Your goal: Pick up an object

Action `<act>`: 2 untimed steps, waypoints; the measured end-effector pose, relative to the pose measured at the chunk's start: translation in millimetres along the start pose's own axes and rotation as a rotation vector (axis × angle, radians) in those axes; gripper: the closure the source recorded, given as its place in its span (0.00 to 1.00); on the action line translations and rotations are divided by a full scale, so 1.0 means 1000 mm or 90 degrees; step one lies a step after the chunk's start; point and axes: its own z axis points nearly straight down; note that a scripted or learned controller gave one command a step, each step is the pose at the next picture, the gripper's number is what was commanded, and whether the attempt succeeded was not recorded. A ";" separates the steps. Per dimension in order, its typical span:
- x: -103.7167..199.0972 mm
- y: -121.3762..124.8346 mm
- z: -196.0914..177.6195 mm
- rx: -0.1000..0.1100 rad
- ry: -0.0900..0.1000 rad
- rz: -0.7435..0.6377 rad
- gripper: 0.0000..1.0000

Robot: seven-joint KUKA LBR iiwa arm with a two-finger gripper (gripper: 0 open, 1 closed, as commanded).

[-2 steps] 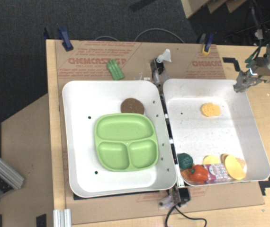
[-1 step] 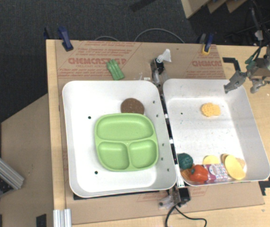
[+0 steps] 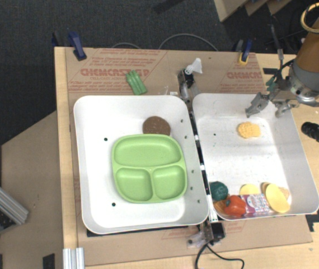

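My gripper (image 3: pixel 269 106) hangs over the far end of the right bin (image 3: pixel 294 150), open, with nothing between its two fingers. A yellow bumpy biscuit (image 3: pixel 249 130) lies on the bin floor just in front of it and slightly left. At the bin's near edge sits a cluster: a dark green item (image 3: pixel 218 190), a red tomato-like piece (image 3: pixel 235 205), a purple packet (image 3: pixel 257 205) and a yellow round piece (image 3: pixel 276 198). In the left bin (image 3: pixel 92 150) a brown round cookie (image 3: pixel 156 125) lies beside a green divided plate (image 3: pixel 148 167).
A green ridged object (image 3: pixel 136 83) lies on the cardboard behind the left bin. Blue clamps (image 3: pixel 78 45) (image 3: pixel 244 52) hold the board's far edge. A small fixture (image 3: pixel 187 78) stands at the far end of the gap between the bins.
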 end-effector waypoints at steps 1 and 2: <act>0.004 0.000 0.056 0.000 0.000 0.000 0.00; 0.033 -0.012 0.073 -0.001 0.000 0.000 0.00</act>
